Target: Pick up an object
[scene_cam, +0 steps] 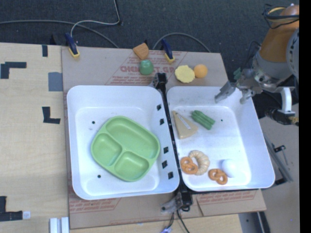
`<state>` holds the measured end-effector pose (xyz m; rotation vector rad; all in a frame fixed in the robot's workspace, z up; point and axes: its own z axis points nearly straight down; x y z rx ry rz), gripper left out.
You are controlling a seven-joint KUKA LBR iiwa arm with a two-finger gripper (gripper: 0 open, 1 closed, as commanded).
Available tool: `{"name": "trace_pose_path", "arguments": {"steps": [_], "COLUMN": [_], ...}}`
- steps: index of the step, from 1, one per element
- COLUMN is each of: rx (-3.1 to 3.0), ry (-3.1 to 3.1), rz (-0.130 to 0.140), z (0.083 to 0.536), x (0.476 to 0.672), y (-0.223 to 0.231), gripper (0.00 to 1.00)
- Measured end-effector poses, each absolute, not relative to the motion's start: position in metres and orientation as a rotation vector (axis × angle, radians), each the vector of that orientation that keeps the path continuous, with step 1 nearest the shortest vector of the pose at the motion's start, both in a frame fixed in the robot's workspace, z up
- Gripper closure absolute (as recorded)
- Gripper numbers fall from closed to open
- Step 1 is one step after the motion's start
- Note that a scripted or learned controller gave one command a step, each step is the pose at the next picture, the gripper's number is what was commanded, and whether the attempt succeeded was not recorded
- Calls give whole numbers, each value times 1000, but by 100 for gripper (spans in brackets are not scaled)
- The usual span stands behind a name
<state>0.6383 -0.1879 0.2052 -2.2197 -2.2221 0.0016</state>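
Note:
The right bin holds a green bean-like piece, a tan wedge, a pale ring-shaped pastry, two orange pretzels and a white egg. My gripper hangs over the bin's back right corner, above and to the right of the green piece. Its two fingers are spread apart with nothing between them.
The left bin holds a green divided plate. Behind the bins, on the cardboard, lie an orange block, a green ball, a yellow piece and a small orange fruit. Blue clamps and cables run along the back.

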Motion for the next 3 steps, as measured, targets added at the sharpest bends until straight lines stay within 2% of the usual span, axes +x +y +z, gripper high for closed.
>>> {"name": "trace_pose_path", "arguments": {"steps": [1, 2, 3], "rx": [-2219, -2221, -2220], "ry": [-2219, -2227, -2229], "rz": [3, -4, -1], "z": [96, 86, 96], "x": [607, 654, 655], "y": [-167, -129, -130], "gripper": [0, 0, 100]}}
